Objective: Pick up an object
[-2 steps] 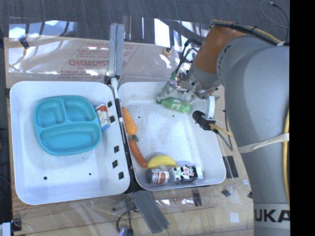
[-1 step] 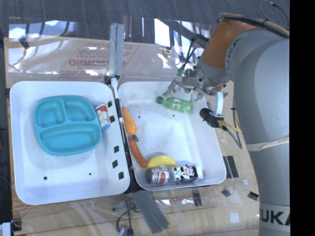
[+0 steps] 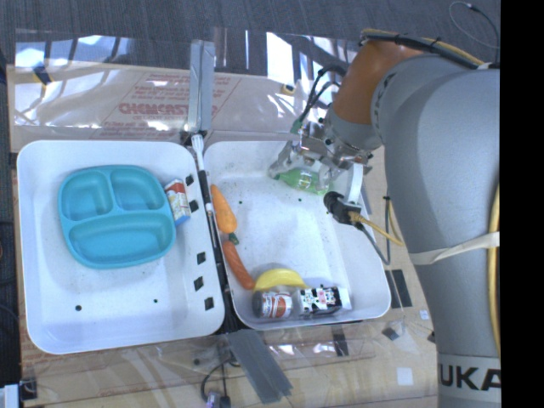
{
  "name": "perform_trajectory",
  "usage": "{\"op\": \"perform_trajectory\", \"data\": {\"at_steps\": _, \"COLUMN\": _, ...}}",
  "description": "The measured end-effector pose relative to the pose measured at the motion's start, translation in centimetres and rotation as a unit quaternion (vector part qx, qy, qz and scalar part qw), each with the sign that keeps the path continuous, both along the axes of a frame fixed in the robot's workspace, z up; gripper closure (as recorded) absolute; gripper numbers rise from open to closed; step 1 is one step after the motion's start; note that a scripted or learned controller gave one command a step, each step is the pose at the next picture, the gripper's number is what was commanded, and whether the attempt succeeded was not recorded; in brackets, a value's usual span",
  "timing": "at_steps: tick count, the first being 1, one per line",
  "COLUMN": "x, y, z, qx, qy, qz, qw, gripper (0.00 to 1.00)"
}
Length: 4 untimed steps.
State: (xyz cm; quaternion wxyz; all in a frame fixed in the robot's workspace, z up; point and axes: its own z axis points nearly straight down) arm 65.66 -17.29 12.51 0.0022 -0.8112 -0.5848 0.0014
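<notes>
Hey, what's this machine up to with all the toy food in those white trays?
The grey arm's gripper is down at the far end of the right bin, right over a green object, apparently going for it. I can't tell whether it has hold of it. Elsewhere in that bin lie two carrots, a banana, a can and a small bottle. The left bin holds a blue divided plate and another small can.
</notes>
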Motion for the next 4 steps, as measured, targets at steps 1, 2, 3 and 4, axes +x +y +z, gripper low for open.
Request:
{"op": "perform_trajectory", "data": {"at_steps": 1, "x": -0.8, "y": 0.0, "z": -3.3, "qx": 0.0000, "qy": -0.001, "qz": 0.038, "qw": 0.9993, "gripper": 0.00}}
{"op": "perform_trajectory", "data": {"at_steps": 2, "x": -0.8, "y": 0.1, "z": -2.2, "qx": 0.0004, "qy": 0.000, "qz": 0.041, "qw": 0.9992, "gripper": 1.00}}
{"op": "perform_trajectory", "data": {"at_steps": 3, "x": -0.2, "y": -0.2, "z": -3.6, "qx": 0.0004, "qy": 0.003, "qz": 0.025, "qw": 0.9997, "gripper": 1.00}}
{"op": "perform_trajectory", "data": {"at_steps": 4, "x": -0.2, "y": -0.3, "z": -3.5, "qx": -0.0001, "qy": 0.004, "qz": 0.025, "qw": 0.9997, "gripper": 0.00}}
